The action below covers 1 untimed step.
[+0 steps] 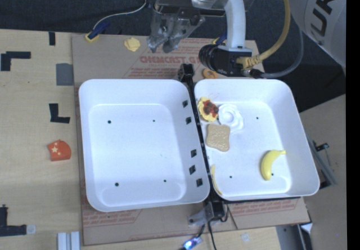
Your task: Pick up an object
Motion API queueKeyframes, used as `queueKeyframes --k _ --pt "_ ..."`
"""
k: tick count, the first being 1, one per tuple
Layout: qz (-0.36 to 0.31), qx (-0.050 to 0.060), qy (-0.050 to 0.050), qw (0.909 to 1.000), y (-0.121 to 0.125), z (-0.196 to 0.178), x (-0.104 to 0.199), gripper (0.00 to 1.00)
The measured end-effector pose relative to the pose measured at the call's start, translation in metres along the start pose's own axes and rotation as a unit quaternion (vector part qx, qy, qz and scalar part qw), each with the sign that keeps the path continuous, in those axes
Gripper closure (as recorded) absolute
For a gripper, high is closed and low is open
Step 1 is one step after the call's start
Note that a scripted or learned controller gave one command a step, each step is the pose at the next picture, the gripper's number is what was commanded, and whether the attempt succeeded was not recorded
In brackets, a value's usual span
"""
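1. There was the gripper (167, 45), up at the far side of the scene. It hung over the brown cardboard sheet (101, 57), just beyond the far rim of the left bin (129, 147).
2. Open or closed? From this slant it could not be told (the tip was a dark tangle against the cardboard).
3. Everything worth picking lay in the right bin (253, 142), well apart from the gripper.
4. A yellow banana (271, 163) lay near the bin's near right corner, curved and on its own.
5. A slice of toast (218, 137) lay flat close to the wall that the two bins share.
6. Just beyond the toast lay a white, glossy round piece (230, 115). A red and yellow piece (208, 109) touched it on the side nearer the shared wall.
7. Those three made a tight cluster in the bin's far left part, and the banana sat well away from them.
8. Outside the bins, a small yellow lump (132, 44) rested on the cardboard, just left of the gripper in the camera view.
9. An orange-red chunk (59, 150) sat on the wooden bench (28, 130), to the left of the left bin.
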State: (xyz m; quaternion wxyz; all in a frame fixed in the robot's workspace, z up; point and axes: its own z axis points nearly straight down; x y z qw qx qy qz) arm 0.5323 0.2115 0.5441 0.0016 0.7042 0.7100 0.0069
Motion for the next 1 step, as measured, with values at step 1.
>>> queueKeyframes --k 1 --pt "0.003 0.010 -0.005 0.9999 -0.0518 0.0502 -0.0057 1.00"
